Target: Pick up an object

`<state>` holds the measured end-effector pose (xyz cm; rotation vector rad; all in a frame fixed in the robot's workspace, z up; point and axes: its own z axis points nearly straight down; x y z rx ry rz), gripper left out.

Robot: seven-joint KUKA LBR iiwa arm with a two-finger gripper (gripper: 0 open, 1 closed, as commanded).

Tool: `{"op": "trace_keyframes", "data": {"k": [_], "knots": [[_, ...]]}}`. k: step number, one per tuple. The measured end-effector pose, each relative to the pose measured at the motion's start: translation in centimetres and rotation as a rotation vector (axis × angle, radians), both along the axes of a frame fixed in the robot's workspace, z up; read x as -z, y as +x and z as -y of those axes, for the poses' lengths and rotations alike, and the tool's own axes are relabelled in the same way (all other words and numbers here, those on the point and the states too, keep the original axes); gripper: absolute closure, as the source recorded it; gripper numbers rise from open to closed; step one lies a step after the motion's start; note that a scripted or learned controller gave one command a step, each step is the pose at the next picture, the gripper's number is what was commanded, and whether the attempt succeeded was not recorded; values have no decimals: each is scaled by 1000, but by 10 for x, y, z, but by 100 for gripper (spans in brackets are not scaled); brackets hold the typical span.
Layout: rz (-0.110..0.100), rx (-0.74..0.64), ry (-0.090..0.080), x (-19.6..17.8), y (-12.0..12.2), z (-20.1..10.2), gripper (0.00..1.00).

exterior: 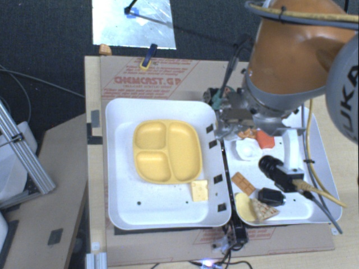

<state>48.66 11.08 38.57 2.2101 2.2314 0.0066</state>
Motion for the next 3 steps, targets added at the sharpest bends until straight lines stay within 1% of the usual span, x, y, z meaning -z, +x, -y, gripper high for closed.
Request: {"op": "trace_keyframes", "data": {"k": [1,2,3], "knots": [[-1,5,-2,0,0,4,0],[-10,11,-4,97,0,27,0],[-13,17,-5,208,-2,97,0]]}}
